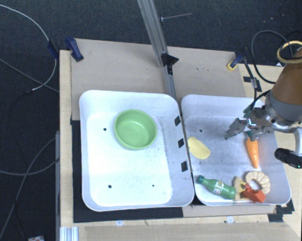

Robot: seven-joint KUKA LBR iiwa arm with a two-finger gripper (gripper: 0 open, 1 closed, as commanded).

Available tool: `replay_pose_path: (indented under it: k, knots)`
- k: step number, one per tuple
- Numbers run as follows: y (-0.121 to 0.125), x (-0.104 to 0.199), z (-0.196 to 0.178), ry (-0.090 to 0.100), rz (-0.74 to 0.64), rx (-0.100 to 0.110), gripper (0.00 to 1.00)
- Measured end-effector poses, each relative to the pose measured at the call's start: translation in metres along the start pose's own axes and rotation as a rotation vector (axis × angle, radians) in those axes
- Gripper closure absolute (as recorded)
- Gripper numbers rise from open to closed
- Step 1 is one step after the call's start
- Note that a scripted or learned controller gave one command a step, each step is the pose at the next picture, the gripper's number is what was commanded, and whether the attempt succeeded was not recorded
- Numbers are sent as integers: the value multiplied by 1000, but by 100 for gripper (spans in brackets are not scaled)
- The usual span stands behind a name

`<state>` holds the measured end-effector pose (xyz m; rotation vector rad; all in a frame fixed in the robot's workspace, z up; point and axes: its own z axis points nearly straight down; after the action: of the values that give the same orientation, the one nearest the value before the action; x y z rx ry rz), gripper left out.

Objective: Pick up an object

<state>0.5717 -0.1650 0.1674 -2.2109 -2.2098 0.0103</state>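
Beige worktop, right white bin (211, 107): my gripper (246, 127) hangs splayed, grasping nothing, just above the orange plastic carrot (253, 152), whose long axis runs toward me.

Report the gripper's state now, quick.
Gripper: open, fingers spread, holding nothing; it sits over the right bin, just above the top end of the carrot.

The arm (292, 83) reaches in from the right, its hand (244, 127) lowered, fingers spread.
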Motion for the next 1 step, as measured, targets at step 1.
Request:
replay_pose_path:
  k: [1]
  knots:
    - [-10,5,51,1,1,-2,0]
